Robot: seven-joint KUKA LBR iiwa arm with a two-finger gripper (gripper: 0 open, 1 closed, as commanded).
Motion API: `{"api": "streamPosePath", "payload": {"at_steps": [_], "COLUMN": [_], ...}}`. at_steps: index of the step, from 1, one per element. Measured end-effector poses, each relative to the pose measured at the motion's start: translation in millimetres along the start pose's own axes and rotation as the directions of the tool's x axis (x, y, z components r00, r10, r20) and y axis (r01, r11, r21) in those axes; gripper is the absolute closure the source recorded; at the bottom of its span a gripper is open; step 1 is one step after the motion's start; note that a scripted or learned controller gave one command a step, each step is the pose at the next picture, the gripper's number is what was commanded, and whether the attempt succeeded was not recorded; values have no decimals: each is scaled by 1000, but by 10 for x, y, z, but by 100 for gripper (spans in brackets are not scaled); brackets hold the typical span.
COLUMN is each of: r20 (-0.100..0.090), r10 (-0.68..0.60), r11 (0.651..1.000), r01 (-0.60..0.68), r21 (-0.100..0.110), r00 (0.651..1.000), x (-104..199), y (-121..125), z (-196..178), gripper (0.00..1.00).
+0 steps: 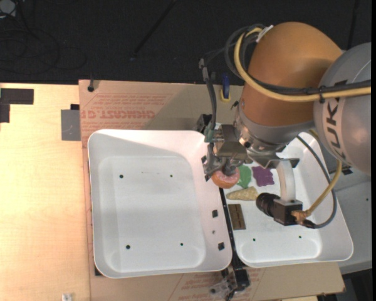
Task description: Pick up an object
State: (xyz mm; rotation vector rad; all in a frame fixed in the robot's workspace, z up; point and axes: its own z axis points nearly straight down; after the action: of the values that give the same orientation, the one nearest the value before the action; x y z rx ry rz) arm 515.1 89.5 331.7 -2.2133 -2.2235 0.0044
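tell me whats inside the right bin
In the right bin: an orange round piece, a green piece, a purple piece and a cream cone-shaped piece. The arm covers the bin's far part.

You see the claw low over the right bin, just above an orange toy beside green and purple pieces.

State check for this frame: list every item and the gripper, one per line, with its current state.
gripper: down in right bin, above the orange object
orange round object: lying in right bin, under the gripper
green object: lying beside the orange one
purple object: lying in right bin
cream cone-shaped object: lying on its side
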Motion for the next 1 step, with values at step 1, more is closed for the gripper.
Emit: {"api": "streamPosePath", "payload": {"at_steps": [1], "r20": [3], "r10": [9], "r11": [1000], "r01": [-9], "r21": [8], "r00": [1000], "x": [-442], "y": [-423], "z": [575], "gripper": [100]}}
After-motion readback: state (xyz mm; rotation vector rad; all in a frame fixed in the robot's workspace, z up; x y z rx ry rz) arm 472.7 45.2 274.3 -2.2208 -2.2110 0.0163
